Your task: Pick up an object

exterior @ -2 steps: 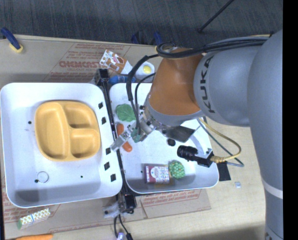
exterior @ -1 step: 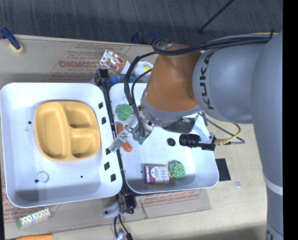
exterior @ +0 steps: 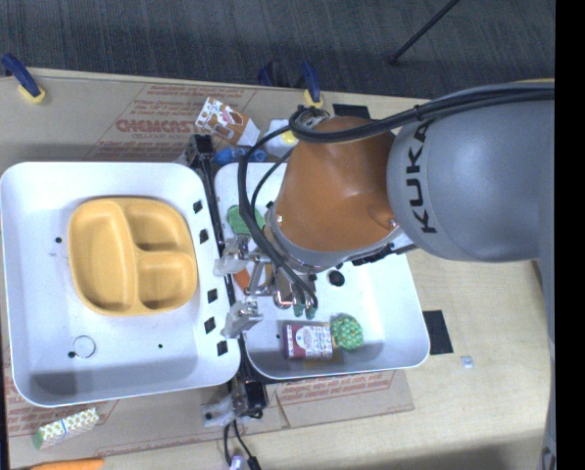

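Hovering over the right bin (exterior: 410, 336), gripper (exterior: 290, 297) state unclear; descent risks glancing off the red packet (exterior: 309, 341) beside it.

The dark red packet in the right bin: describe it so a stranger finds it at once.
Start at the right bin, under the arm. Along its near edge, just below the gripper, lies the dark red packet. It is flat and rectangular with a pale label, unlike the round green object touching its right side.

Robotics lab, KUKA arm (exterior: 439, 184) over desk (exterior: 488, 360), two white bins (exterior: 27, 262) on clamped cardboard, blue clamps (exterior: 23, 76), loose cables, grey carpet
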Motion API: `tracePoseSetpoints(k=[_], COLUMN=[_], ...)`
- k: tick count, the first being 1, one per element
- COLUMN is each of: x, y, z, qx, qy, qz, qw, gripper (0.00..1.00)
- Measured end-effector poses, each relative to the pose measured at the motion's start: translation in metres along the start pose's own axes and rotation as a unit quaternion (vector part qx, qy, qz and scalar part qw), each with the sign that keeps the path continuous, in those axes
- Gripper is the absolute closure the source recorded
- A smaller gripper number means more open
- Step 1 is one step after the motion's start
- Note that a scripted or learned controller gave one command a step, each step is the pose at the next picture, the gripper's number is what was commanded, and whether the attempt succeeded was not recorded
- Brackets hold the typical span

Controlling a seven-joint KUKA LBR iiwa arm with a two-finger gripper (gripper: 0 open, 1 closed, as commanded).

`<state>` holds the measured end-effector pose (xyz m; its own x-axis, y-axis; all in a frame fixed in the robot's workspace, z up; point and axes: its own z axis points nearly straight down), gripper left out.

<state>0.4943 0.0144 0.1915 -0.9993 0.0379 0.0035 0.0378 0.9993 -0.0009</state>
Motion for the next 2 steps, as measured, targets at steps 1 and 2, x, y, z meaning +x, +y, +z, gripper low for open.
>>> tracePoseSetpoints(k=[1,2], x=[-0.013,-0.041], y=[0.004,0.018], z=[0.000,-0.003], qx=[0.000,0.000], qy=[-0.002,-0.002], qz=[-0.169,-0.404], qw=[0.9856,0.9146], gripper=[0.00,0.00])
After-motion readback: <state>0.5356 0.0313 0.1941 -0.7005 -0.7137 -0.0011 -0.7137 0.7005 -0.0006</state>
